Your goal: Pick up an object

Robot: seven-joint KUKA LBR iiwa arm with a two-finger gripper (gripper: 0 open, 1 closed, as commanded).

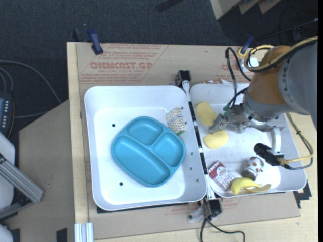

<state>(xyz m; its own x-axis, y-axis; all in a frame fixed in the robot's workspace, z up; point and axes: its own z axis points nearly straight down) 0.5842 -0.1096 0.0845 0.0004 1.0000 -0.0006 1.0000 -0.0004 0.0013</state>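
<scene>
So the arm [282, 79] comes in from the right and hangs low over the right bin [298, 180], with the tool [222, 121] down among the stuff near that bin's left side. Honestly I can't tell how the tool is set, it's too small and dark to read, and nothing is clearly clamped in it. Right by it there are two yellow things: a pale yellow lump [205, 113] just above-left of the tool and a yellow lemon-ish piece [216, 139] just below it, both close to the divider between the bins. Further toward the front of the same bin sit a red and white packet [220, 174], a banana [247, 186] and a small round white and red thing [254, 166]. Left bin [101, 135] has a blue divided plate [148, 150] in the middle, and a little patterned packet [174, 119] beside the plate's upper right edge
</scene>
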